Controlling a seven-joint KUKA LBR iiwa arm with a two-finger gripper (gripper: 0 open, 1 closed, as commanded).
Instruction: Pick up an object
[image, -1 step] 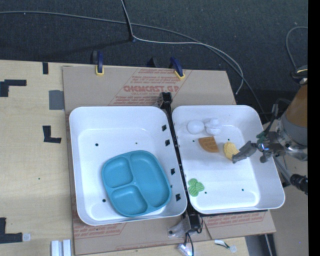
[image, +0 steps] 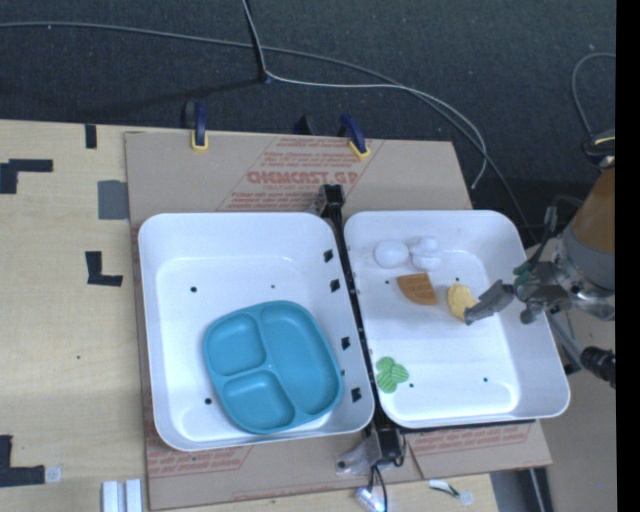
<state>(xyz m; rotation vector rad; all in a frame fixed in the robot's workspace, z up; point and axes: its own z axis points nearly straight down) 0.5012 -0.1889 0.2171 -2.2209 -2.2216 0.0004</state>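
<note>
Now the pincer (image: 487, 301) reaches into the right bin (image: 500, 395), just beside the yellow object (image: 459, 298); I cannot tell its state. To grasp well, it should center over this object, away from the brown piece (image: 418, 288), then come down straight

Cardboard sheet (image: 290, 175) under both bins – two clamps (image: 200, 128) (blue-handled) along its far edge
</note>
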